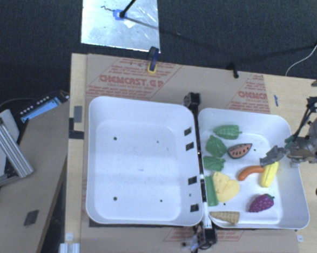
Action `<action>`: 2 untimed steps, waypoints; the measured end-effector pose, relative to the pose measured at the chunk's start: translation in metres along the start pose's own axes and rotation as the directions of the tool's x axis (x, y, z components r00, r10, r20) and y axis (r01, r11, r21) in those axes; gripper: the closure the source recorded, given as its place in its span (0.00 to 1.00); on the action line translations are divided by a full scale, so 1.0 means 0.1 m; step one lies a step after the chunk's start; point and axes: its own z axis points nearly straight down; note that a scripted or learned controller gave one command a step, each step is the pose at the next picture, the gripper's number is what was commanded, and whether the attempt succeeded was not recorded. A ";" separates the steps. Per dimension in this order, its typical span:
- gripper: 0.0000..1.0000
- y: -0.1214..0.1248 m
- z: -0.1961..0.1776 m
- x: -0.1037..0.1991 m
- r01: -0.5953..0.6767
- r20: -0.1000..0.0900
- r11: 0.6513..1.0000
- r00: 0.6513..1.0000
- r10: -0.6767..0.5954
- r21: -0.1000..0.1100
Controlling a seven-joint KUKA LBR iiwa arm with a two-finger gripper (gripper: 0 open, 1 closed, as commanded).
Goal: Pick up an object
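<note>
Nearest the camera, at the front edge of the right bin (290, 211), a waffle cone (225, 216) is lying, and just behind it a purple grape bunch (261, 202) is resting apart from a yellow piece (226, 186) with a green strip (211, 192) beside it. All of these are being judged as light, stiff plastic toys, smooth and likely to slip under a narrow pinch.

Further back, a yellow corn cob (269, 173) is lying close against an orange carrot (249, 172); the cob is being taken as the likeliest target, and a hold across its short middle, with the fingers on its long sides, is being judged safest, since the carrot is crowding one flank. Behind these, a watermelon slice (239, 150) and several green vegetables (216, 147) are lying toward the bin's far wall.

The claw (271, 156) is being held low over the right bin, just above the cob's upper end, reaching in from the right with the wrist slanted down; whether it is open or closed cannot be told, and nothing is seen held. The left bin (139, 165) is lying beside it on the bench (167, 75).
</note>
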 end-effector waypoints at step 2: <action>0.00 -0.15 1.27 -0.01 -0.003 0.003 1.000 1.000 0.003 -0.003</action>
